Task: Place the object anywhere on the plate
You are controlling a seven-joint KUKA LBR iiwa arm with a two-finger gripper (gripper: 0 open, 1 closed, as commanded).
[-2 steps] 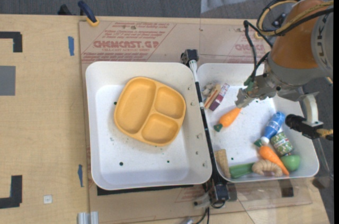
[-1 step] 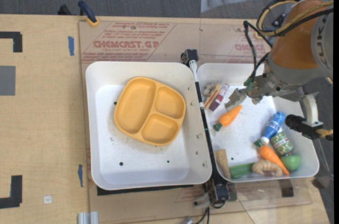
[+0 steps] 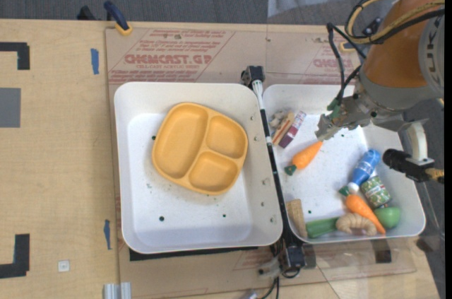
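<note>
A yellow plate (image 3: 200, 148) with three compartments lies in the left white bin (image 3: 134, 170), and nothing rests on it. In the right bin (image 3: 332, 177), a small orange carrot (image 3: 306, 156) with a green top lies near the upper left. My gripper (image 3: 326, 126) hangs low over the right bin, just up and right of that carrot's tip. Whether it touches the carrot cannot be made out. The grey wrist and orange band hide the bin's upper right part.
The right bin also holds a red-and-white packet (image 3: 288, 128), a blue bottle (image 3: 364, 169), a green-labelled can (image 3: 376, 191), a second carrot (image 3: 364, 209), a beige knobbly piece (image 3: 353, 223), a green cucumber (image 3: 321, 226) and a wooden block (image 3: 296, 216). A black divider (image 3: 268, 149) separates the bins.
</note>
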